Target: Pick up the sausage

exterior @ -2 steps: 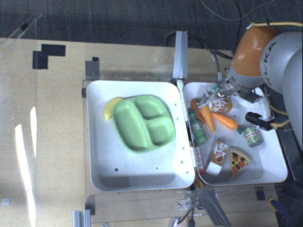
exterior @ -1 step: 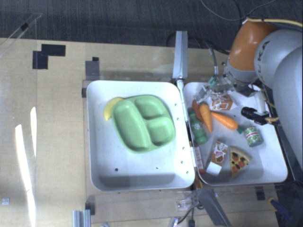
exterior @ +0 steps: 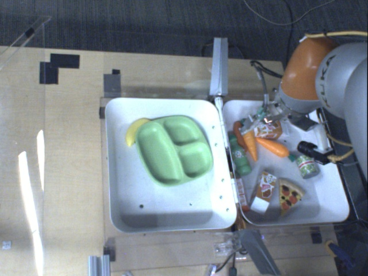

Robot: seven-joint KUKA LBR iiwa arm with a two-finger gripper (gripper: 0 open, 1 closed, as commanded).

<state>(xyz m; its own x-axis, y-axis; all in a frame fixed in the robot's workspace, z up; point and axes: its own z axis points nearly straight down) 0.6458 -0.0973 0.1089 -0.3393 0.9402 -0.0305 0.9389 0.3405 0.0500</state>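
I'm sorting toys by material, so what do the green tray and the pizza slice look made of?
The green tray looks like moulded plastic, smooth and evenly coloured, with a soft sheen. The pizza slice seems to be plastic play food, though its finish is too small to tell.

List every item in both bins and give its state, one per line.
Green three-compartment plastic plate: lying tilted in the left bin, over a yellow banana.
Reddish-brown sausage: lying in the right bin, beside the gripper.
Two orange carrots: lying flat.
Pizza slice: lying flat.
Small green-labelled can: on its side.
Gripper: lowered among the food.
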